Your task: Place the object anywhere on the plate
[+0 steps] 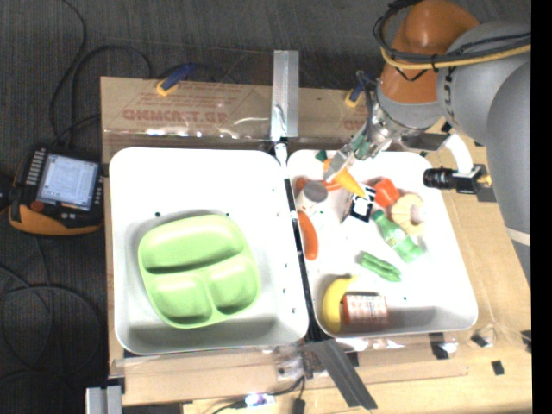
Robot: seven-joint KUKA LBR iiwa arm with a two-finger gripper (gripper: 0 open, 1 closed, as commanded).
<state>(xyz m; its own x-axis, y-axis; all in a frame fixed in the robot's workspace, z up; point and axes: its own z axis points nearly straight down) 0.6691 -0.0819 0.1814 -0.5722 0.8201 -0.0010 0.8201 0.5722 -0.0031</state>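
Observation:
A light green plate [197, 266] with three compartments lies in the left bin [129, 171]. My gripper [338, 167] hangs low over the far left corner of the right bin [448, 257], well to the right of the plate. A small orange object [345, 180] lies right at its tip, and the view does not show whether it is held. A little green piece [321, 155] peeks out just left of the gripper.
The right bin holds several toys: a long orange-red pepper [308, 235] by the divider, a grey round piece [315, 192], a red item [385, 191], a green bottle [402, 236], a green pod [379, 266], a banana [332, 298] and a red can [364, 310].

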